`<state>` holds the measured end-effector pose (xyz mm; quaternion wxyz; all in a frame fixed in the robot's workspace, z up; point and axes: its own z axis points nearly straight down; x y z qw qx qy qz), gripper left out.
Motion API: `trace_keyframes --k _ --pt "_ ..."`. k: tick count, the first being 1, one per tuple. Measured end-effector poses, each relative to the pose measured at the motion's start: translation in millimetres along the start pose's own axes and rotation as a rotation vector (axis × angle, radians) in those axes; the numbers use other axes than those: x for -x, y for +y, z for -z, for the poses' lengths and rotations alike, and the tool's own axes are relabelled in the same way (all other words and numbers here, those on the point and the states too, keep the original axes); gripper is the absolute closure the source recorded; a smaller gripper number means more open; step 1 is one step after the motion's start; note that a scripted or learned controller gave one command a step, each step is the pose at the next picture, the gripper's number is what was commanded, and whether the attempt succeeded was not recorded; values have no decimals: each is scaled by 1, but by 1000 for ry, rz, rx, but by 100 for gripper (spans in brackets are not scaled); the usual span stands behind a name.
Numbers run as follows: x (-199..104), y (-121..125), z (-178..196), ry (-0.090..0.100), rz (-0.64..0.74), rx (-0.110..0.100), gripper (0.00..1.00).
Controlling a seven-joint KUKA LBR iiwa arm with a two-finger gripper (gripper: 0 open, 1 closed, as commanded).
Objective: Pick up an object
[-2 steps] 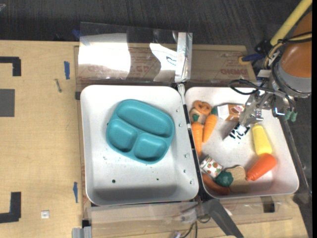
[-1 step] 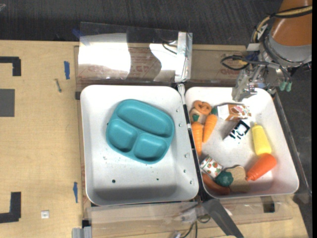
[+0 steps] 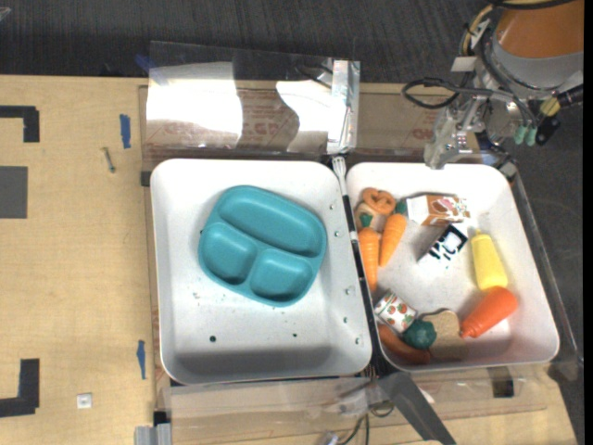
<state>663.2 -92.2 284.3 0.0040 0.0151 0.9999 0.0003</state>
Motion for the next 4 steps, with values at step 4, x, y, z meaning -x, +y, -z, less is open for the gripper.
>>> trace_keyframes --k 4 --pt "-85 24 -27 7 425 2 100"
